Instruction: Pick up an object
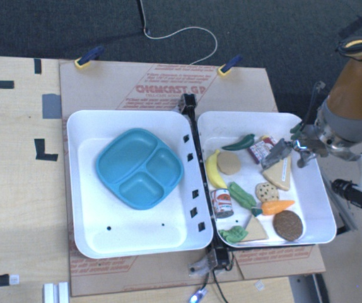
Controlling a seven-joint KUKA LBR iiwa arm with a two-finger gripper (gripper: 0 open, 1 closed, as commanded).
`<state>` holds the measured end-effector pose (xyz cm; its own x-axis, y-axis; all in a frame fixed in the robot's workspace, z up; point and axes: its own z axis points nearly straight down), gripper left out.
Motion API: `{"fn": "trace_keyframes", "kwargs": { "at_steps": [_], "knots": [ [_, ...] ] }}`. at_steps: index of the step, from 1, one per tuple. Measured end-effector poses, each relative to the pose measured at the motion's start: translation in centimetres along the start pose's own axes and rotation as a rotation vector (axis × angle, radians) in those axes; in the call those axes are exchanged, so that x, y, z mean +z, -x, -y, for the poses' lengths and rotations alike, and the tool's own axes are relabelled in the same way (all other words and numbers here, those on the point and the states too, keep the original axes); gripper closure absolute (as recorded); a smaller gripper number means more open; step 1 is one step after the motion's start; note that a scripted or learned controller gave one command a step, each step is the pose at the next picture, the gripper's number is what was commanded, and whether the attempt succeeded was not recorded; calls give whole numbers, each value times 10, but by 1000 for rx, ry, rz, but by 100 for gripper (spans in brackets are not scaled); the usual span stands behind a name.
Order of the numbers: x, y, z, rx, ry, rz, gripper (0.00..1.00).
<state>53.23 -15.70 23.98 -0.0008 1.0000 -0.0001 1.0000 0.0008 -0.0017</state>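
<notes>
The right bin (313, 188) holds several toy foods: a banana (214, 169), a round tan bun (229, 163), a green chili (239, 142), a red-and-white packet (260, 149), a tan wedge (281, 176), a chip cookie (266, 191), a carrot (277, 206) and a brown patty (288, 225). My gripper (287, 158) hangs over the bin's upper right part. It is just above the tan wedge and right of the packet. Its two fingers stand apart, open, with nothing between them.
The left bin (80, 188) bears a blue divided plate (140, 167). A small can (222, 202), a green pickle (241, 194), a sandwich wedge (255, 230) and a lettuce leaf (233, 235) lie near the right bin's front left. A black divider (197, 163) runs between the bins.
</notes>
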Motion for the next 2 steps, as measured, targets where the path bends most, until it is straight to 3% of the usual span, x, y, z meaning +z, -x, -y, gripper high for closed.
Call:
{"fn": "trace_keyframes", "kwargs": {
  "at_steps": [1, 2],
  "knots": [
    [-35, -60, 51, -4, -2, -3, 0],
    [-43, -58, 49, -2, -2, -1, 100]
  ]
}}
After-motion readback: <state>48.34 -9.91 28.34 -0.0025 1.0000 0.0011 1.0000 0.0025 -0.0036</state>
